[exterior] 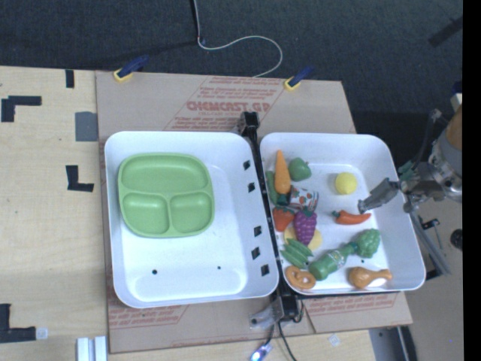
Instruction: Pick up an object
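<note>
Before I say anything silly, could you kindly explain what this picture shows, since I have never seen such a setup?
You are looking down at a slant from one fixed camera above a bench. Two shallow white bins sit side by side. The left bin holds a green divided plate. The right bin holds toy food: a carrot, purple grapes, a yellow ball, a red chilli, broccoli and more. The machine is a robot arm reaching in from the right; its claw hangs over the right bin, just above the chilli. Its job is to pick up an object, but nothing shows between its fingers, so I would not say it holds anything.
</note>
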Controlling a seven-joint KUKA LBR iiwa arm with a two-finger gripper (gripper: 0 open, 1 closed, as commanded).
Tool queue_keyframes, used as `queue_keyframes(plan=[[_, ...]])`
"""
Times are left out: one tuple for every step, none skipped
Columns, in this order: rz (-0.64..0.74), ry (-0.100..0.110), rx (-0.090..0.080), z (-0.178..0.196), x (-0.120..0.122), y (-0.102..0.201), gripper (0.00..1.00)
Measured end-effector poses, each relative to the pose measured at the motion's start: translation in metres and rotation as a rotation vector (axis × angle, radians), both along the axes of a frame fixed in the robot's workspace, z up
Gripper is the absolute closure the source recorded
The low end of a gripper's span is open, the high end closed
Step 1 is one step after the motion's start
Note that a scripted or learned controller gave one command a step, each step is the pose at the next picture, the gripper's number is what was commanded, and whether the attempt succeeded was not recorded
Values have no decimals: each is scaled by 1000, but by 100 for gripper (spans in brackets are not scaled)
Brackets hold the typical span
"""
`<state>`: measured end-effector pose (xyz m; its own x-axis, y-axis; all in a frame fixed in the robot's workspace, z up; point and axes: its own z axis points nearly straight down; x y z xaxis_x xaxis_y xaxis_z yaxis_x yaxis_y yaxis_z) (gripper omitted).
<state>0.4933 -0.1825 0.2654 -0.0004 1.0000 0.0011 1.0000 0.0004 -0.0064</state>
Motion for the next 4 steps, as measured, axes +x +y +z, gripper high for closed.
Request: queue_keyframes(plan=[[1, 6, 1, 7, 1, 0, 100], [10, -13, -2, 91, 68, 79, 100], [8, -2, -1, 97, 80, 152, 100], [9, -6, 0, 156, 39, 212, 100]])
